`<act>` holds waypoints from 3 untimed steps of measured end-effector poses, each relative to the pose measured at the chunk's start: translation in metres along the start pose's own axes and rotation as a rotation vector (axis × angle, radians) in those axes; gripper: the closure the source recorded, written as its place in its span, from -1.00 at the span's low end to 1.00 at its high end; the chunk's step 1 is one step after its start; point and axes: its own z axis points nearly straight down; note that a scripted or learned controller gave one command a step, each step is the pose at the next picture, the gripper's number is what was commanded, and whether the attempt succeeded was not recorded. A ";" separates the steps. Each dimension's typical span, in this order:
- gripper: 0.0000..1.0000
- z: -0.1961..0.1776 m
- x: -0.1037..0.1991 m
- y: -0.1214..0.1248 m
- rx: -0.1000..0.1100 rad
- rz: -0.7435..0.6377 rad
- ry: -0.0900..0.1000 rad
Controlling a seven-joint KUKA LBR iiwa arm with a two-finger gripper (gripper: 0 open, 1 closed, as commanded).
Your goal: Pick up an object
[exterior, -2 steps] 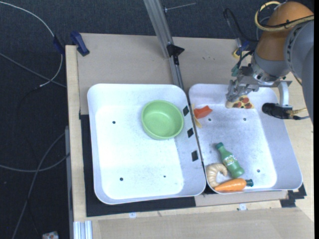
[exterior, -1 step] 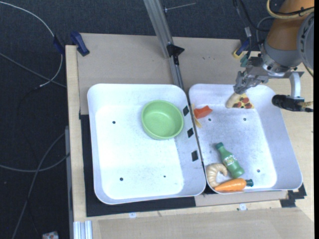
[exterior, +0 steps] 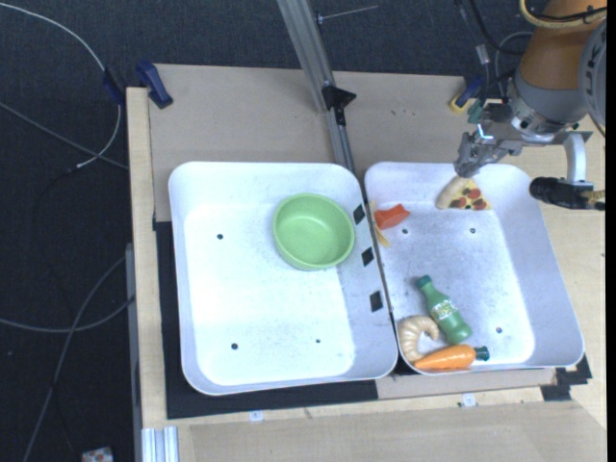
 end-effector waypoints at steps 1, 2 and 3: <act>1.00 0.004 0.047 -0.023 0.018 -0.003 0.006; 1.00 0.006 0.101 -0.049 0.019 -0.004 0.006; 1.00 0.003 0.142 -0.069 0.021 -0.004 0.007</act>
